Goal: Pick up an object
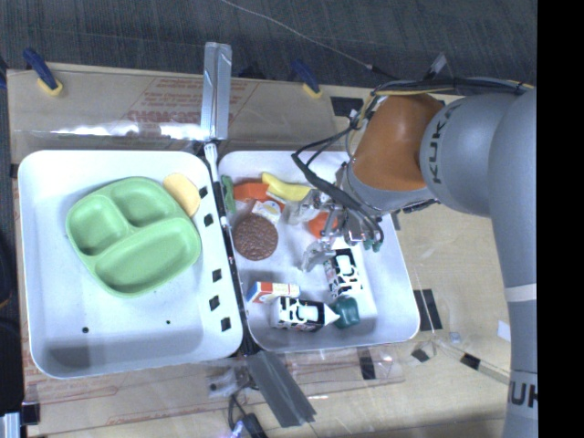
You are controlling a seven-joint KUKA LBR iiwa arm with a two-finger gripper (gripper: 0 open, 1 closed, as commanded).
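1. Two white bins sat side by side: the left bin and the right bin.
2. The left bin held a green divided plate, with a yellow lemon-like piece touching the plate's upper right edge.
3. The right bin held a scatter of small things: a yellow banana near the top, an orange piece to its left, and a brown round cookie-like disc below them.
4. Lower in that bin lay a small red-and-white carton, a black-and-white cow-patterned toy just below it, and a teal piece beside the toy.
5. The gripper hung over the middle of the right bin, above another black-and-white patterned object.
6. Whether it stood apart or together could not be told; cables and the wrist blocked the tips.
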